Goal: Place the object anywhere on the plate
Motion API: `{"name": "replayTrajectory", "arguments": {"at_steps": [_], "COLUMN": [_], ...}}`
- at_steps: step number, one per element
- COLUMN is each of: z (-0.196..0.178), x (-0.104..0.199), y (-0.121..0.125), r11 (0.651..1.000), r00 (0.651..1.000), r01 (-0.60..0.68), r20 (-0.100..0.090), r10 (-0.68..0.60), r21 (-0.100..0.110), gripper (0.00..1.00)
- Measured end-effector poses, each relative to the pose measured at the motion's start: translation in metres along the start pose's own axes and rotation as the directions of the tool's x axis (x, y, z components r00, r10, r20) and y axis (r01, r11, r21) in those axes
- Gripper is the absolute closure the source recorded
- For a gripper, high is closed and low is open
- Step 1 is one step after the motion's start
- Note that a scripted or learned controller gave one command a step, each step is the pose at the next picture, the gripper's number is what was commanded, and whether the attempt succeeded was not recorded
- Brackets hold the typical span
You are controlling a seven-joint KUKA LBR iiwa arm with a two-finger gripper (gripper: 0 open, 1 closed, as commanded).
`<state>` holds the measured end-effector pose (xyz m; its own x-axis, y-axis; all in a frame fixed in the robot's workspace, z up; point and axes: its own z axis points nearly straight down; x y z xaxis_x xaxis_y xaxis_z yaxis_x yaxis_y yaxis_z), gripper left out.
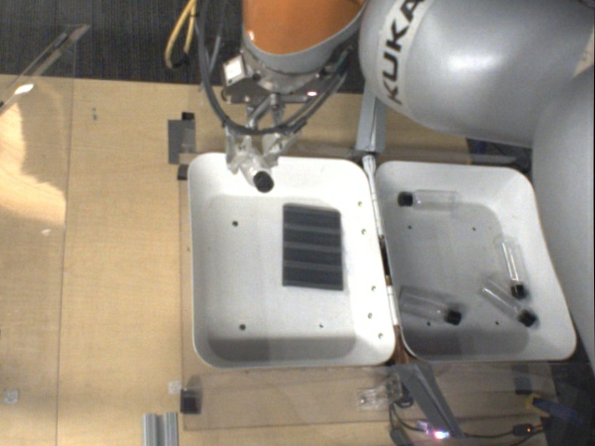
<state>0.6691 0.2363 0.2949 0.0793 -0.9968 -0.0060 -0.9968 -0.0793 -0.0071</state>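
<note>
Over the left bin's far-left corner: my gripper [251, 163] hangs here, just inside the rim, under my orange band and a knot of black cables.
Arms: one, mine, grey, reaching in from the right and covering the far right of the scene.
Bins: two, white and shallow, side by side and touching along their inner edges: left bin [214, 286], right bin [548, 277].
Plates: one. The plate [312, 246] is dark, ribbed and rectangular, and lies flat near the middle of the left bin.
Tubes: five, as far as I can count, all clear with black caps.
Loose tubes: four, all in the right bin. One lies near its far-left corner [429, 198], one toward its right side [509, 258], and two along its near side [423, 305] [502, 300].
Fifth tube: its black cap [263, 182] shows right at my tip, with something clear running up from it into the gripper.
My grip: I cannot tell whether I am clenched or released; the glare and cables hide it.
Cap to plate: apart. The plate lies nearer the camera and a little right of the cap, with bare white bin floor between them.
Surface: a tan wooden bench [102, 249] with a bright glare patch at its left edge.
Fittings: a small black bracket [184, 137] sits by the left bin's far-left corner and another [191, 400] by its near-left corner.
Room: dark ribbed flooring beyond the bench, and a yellow cable [186, 17] looping down across it.
</note>
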Motion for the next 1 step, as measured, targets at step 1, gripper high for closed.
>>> {"name": "replayTrajectory", "arguments": {"at_steps": [1], "z": [-0.0253], "x": [-0.0004], "y": [-0.0001], "r11": [0.985], "r00": [0.985], "r01": [0.172], "r20": [0.001], "r10": [-0.172], "r21": [0.001], "gripper": [1.00]}}
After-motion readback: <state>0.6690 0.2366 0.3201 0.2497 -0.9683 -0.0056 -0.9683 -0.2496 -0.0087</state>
